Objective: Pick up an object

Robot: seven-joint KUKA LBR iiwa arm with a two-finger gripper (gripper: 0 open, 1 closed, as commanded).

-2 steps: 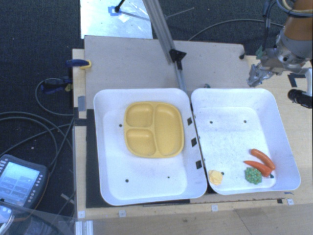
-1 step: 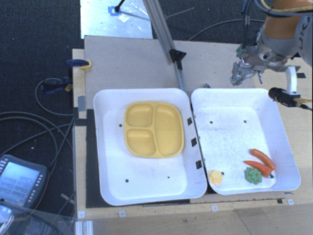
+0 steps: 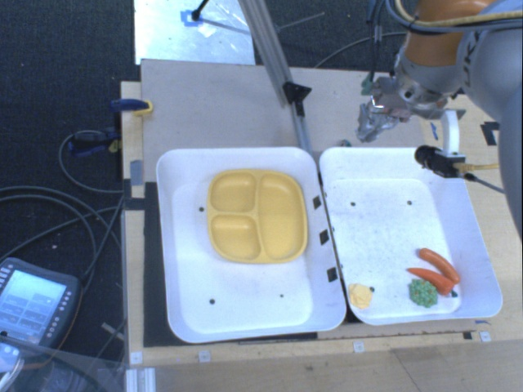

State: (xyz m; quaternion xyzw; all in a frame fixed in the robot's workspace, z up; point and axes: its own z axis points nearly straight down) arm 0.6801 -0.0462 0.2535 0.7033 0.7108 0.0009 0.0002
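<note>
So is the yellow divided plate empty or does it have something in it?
Empty: the yellow plate in the left bin shows three bare compartments.

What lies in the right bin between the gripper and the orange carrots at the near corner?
In the camera view, only bare white bin floor, speckled with dark marks, lies between the gripper and the carrots. The green piece sits beside the carrots.

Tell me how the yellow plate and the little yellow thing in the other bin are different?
The yellow plate is big and flat with three sections; the small yellow item is a tiny lump. The plate lies in the middle of the left bin; the lump sits at the near edge of the right bin, near the green piece. Both are yellow, and both lie apart from the gripper.
</note>
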